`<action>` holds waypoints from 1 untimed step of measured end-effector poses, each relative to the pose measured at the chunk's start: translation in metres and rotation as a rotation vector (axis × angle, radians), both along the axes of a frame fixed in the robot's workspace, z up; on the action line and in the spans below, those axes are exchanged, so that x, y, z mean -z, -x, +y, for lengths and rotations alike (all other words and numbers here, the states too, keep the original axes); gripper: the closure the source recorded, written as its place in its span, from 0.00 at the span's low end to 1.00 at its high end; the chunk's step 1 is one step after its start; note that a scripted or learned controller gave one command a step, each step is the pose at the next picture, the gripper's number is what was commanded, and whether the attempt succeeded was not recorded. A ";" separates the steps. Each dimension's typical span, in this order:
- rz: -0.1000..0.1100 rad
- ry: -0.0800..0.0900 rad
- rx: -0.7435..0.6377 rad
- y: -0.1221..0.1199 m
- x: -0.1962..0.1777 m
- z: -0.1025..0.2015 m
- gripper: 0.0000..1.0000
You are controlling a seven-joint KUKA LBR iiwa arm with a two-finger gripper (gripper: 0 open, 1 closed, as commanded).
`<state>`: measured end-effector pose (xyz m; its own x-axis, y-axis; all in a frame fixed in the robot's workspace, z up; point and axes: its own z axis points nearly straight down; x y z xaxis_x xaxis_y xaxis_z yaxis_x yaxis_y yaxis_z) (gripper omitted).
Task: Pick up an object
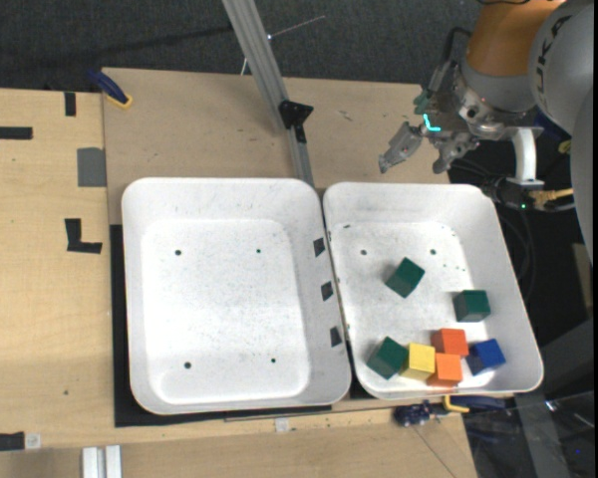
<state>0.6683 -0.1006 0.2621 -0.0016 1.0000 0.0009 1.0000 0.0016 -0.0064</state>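
While a dark green block (406, 277) lies alone mid-floor in the right bin (498, 229), more blocks cluster along that bin's near edge: green, yellow, orange, blue. Above the bin's far rim, the hand (426, 153) hangs open, gripping nothing.

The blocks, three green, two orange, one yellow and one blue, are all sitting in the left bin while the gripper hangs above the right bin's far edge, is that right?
Not quite. The camera view shows all seven blocks in the right bin, not the left bin. The rest holds: three green, two orange, one yellow and one blue, with the gripper hanging above the right bin's far edge.
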 end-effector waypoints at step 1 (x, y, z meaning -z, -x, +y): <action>-0.005 0.002 -0.001 -0.001 -0.003 0.000 0.00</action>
